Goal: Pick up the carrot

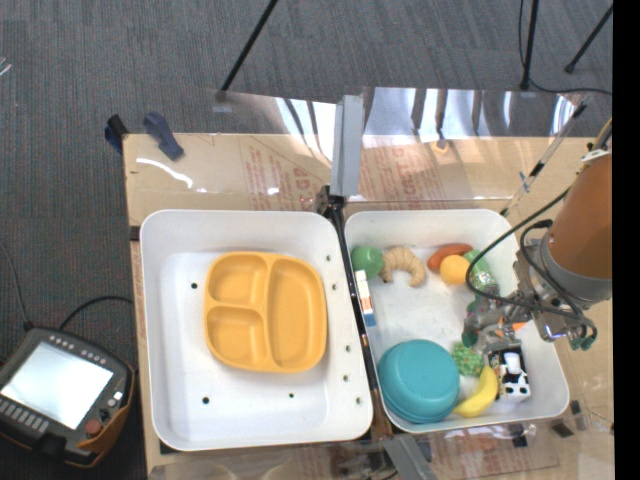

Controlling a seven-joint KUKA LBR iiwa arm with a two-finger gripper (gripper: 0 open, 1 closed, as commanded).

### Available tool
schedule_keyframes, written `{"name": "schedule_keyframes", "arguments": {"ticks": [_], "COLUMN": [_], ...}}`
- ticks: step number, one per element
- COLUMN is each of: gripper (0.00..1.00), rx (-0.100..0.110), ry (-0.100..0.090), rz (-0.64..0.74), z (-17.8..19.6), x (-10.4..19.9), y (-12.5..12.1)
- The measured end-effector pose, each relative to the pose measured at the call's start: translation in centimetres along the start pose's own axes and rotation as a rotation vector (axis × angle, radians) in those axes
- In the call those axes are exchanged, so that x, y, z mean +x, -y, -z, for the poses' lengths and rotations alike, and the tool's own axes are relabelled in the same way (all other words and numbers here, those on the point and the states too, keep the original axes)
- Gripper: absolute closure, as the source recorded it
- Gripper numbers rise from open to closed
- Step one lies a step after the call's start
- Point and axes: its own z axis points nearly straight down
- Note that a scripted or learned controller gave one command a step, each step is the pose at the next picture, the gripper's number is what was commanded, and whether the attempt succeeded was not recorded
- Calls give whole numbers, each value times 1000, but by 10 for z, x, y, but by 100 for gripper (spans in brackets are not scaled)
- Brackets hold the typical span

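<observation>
The carrot, a reddish-orange tapered piece, lies at the back of the right bin, touching a yellow-orange round fruit. My gripper hangs over the right side of that bin, in front of and to the right of the carrot and well apart from it. It hovers just above a green broccoli piece and a black-and-white toy. A small orange patch shows beside the wrist; I cannot make out what it is.
The right bin also holds a teal bowl, a banana, a croissant, a green fruit and a small white box. A yellow divided plate lies in the left bin.
</observation>
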Motion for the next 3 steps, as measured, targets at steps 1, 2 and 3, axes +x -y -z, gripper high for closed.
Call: {"name": "schedule_keyframes", "arguments": {"ticks": [1,2,3], "gripper": [100,100,100], "rx": [8,2,0], "ry": [13,3,-6], "rz": [-184,-213,-13], "z": [-72,85,125], "x": [-4,16,24], "y": [0,-24,63]}}
